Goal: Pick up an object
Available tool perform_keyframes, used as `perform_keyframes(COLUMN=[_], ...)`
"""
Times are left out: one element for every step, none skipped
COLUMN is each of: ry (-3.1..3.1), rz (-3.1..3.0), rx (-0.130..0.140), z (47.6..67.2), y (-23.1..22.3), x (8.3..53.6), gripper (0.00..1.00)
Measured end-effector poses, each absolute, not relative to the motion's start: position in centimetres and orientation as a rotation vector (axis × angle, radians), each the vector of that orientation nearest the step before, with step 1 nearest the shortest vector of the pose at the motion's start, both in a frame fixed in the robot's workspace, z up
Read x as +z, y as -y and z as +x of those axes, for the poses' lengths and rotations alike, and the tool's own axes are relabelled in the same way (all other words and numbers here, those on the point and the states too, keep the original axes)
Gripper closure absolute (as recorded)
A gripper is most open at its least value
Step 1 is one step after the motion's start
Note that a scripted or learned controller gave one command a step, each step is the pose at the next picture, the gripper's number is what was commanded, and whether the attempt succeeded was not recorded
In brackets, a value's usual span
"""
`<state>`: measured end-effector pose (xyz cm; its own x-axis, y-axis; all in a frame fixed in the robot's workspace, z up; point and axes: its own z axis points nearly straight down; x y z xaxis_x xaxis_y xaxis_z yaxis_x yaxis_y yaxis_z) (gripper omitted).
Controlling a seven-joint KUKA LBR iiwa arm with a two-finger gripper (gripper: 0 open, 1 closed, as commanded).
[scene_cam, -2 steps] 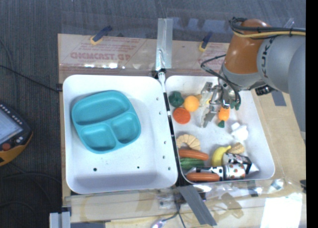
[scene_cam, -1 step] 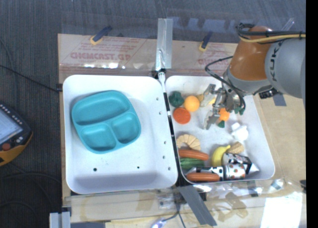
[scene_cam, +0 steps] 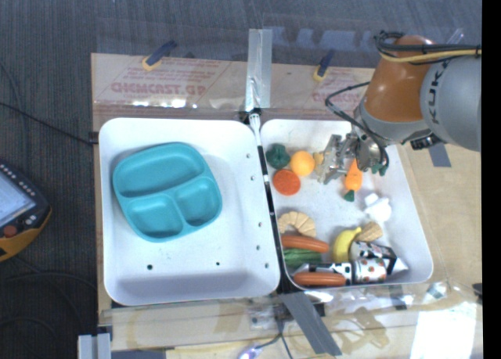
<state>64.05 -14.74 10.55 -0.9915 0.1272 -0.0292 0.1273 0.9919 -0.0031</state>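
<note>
Your claw (scene_cam: 341, 163) hangs low in the right bin (scene_cam: 407, 193), toward its far wall; whether it is spread or pressed together you cannot tell from this slant. The nearest candidate is the small orange carrot-like piece (scene_cam: 353, 177), lying just beside the claw on its near-right side. Its long axis runs roughly from the far wall toward the near one, thicker end nearer, though which end leads is hard to judge.

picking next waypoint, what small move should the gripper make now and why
Probably a short descent. The gripper sits low in the right bin, beside the orange ball and a small carrot-like piece, but nothing shows between its fingers.
</note>
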Motion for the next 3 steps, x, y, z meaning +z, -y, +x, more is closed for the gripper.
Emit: perform_keyframes(ry=[-3.107,-3.115,-3.114], rz=[0.198,0.256,0.284], rx=[-0.008,-0.001,-0.002], z=[64.0,61.2,63.8], y=[14.7,16.3,15.3], x=[10.5,9.1,9.0], gripper=[0.0,0.0,0.0])
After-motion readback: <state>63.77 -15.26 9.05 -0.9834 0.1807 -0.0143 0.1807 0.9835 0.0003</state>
